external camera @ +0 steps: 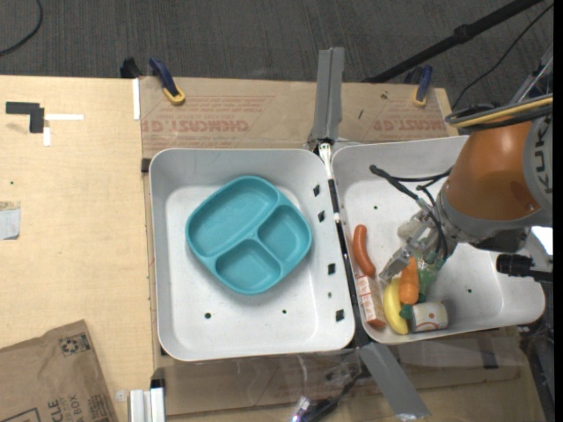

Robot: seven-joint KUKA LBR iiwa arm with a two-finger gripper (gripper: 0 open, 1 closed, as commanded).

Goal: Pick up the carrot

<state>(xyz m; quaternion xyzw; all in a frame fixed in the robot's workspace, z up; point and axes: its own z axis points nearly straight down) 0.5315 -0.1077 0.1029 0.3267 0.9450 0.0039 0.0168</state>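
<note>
Orange-banded arm point(493, 178) looms highest over the right bin point(493, 301), and down below it the pincer point(413, 258) is right in among the toy food. Its 2 fingers stand apart, straddling the top of the carrot point(409, 284), and whether they are touching it yet is too close to call; nothing is clamped as far as can be seen.

That carrot sits near the middle of the right bin, orange, stubby, pointing roughly up-and-down in the view, with a green top point(427, 275) just beside it. A banana point(393, 309) lies touching its lower left, a small white cup-like item point(429, 316) just below, and a red sausage point(361, 249) off to the left. Over in the left bin point(176, 236) rests a teal divided plate point(249, 246).

Judging by the look, it's a light, stiff, smooth plastic piece, likely slippery and tapered, so the fat middle across its width is the spot, clear of the banana.
</note>
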